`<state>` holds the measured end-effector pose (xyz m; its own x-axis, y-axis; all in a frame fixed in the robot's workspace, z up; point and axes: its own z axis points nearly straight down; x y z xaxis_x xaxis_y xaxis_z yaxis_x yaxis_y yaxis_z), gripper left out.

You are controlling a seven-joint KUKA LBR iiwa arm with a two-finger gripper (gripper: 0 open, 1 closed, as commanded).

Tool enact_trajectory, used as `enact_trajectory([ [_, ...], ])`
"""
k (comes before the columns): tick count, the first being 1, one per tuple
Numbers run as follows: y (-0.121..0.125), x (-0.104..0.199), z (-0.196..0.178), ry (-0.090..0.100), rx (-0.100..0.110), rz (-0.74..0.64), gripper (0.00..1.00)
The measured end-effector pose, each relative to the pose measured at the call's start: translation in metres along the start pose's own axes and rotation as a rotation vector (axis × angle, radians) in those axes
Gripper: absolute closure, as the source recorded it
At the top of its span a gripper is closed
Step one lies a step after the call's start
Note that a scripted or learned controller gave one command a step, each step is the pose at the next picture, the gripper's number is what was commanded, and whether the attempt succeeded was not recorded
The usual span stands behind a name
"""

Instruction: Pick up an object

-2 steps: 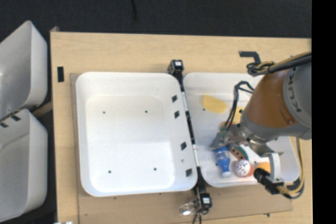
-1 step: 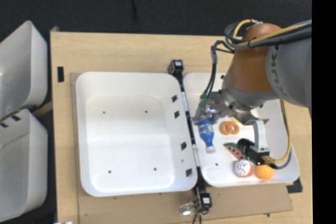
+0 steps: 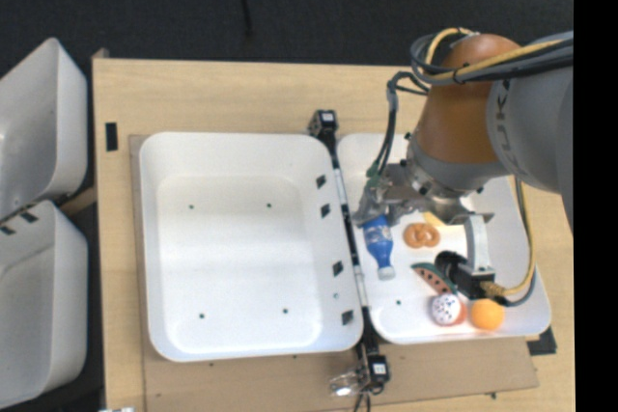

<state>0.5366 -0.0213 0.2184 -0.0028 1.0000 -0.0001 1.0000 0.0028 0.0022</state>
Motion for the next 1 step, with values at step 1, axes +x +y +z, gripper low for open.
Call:
enact_trajectory([
  [1, 0.0692, 0.0607, -0.0063, 0.0, -0.004, -0.004, 1.0],
])
